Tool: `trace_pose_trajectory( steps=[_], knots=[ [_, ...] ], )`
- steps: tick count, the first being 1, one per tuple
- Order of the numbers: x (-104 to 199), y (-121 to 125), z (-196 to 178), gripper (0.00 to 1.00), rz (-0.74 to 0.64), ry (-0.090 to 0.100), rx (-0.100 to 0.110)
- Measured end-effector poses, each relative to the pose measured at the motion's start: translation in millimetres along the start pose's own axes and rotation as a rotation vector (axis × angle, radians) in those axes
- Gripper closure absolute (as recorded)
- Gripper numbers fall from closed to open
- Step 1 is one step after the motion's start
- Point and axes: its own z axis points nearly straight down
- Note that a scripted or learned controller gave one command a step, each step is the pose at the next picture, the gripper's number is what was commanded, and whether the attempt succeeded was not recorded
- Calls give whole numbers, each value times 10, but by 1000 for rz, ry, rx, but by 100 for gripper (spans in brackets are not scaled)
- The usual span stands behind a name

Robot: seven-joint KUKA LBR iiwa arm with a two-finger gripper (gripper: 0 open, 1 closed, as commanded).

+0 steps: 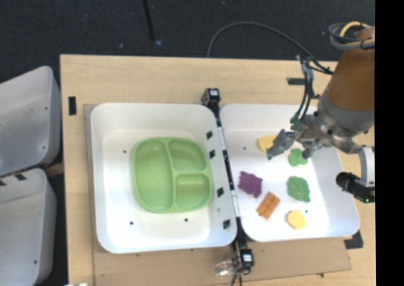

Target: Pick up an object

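Observation:
My gripper [294,146] hangs over the right bin [334,215], under the orange-banded wrist. Its two dark fingers stand spread apart, so it is open, and nothing is held between them. A small green piece [297,158] lies just below the gap between the fingers. A yellow piece [265,143] sits beside the left finger [279,145]. Further toward the bin's front lie a purple piece [250,183], a larger green piece [298,189], an orange block [268,204] and another yellow piece [295,219].
The left bin [107,215] holds a green divided plate [172,174]. A ridge with black clips [222,165] separates the two bins. The arm's body covers the right bin's far right corner. A cable loops over the bench behind the bins.

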Motion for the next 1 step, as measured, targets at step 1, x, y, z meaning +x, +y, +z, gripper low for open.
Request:
trace_pose_trajectory(
  steps=[1],
  knots=[
    [1,19,-37,0,-3,-2,-8]
  ],
)
